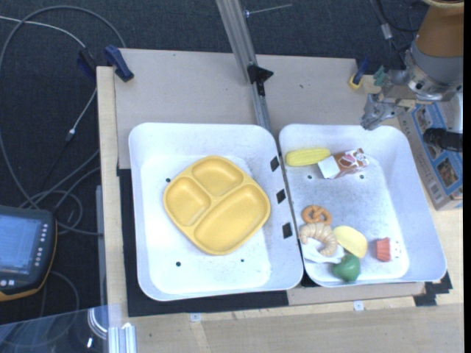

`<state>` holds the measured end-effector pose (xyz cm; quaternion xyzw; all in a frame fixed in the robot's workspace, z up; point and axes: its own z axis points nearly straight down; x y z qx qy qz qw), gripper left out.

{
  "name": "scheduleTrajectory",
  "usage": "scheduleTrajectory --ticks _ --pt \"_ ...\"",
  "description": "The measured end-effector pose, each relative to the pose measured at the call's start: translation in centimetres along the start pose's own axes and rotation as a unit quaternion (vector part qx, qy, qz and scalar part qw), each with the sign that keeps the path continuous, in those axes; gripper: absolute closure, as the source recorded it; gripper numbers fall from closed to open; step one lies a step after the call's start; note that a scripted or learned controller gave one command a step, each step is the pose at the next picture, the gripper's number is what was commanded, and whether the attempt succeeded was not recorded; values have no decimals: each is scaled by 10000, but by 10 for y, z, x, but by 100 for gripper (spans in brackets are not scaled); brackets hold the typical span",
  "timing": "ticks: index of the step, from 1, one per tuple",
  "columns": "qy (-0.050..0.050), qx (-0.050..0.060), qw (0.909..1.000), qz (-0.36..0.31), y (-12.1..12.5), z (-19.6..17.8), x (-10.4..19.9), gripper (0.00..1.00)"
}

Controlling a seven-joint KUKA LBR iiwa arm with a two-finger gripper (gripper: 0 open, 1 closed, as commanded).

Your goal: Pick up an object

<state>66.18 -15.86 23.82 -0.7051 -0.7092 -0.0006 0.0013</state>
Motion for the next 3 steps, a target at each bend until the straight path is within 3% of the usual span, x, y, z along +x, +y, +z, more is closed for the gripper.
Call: scheduleTrajectory --ticks 3 --pt "5 13 10000 -9 -55 -17 163 100"
